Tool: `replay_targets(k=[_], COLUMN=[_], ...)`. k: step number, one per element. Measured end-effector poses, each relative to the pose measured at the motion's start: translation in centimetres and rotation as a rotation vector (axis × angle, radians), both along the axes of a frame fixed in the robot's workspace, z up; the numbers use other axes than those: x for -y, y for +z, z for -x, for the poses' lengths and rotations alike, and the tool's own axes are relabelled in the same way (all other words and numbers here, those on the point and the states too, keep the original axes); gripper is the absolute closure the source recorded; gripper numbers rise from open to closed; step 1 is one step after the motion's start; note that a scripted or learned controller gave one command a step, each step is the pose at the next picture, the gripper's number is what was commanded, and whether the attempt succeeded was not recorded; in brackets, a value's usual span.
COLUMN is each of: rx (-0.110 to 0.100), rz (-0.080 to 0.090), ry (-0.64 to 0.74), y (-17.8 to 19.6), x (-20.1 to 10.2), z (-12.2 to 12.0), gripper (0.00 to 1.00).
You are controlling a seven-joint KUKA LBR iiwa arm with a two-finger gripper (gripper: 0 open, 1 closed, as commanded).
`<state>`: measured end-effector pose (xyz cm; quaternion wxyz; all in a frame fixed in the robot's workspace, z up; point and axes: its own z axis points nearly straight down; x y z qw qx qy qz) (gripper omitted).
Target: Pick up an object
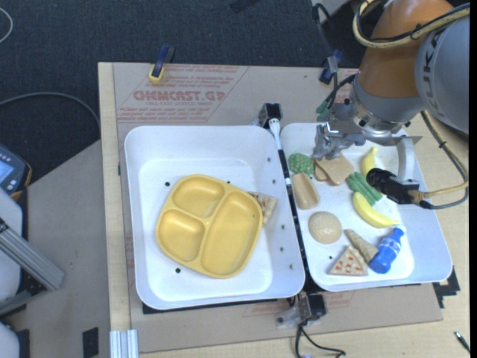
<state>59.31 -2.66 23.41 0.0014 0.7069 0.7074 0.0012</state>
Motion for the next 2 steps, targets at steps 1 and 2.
replay_targets(k=[1,2], rx=[-0.006,0.000], rz=[0.000,0.000], ry=[-0.001,0.001], y=[-0.7,-0.2], x=[0.5,-0.2], z=[0.4,-1.2], gripper=[1.00,1.00])
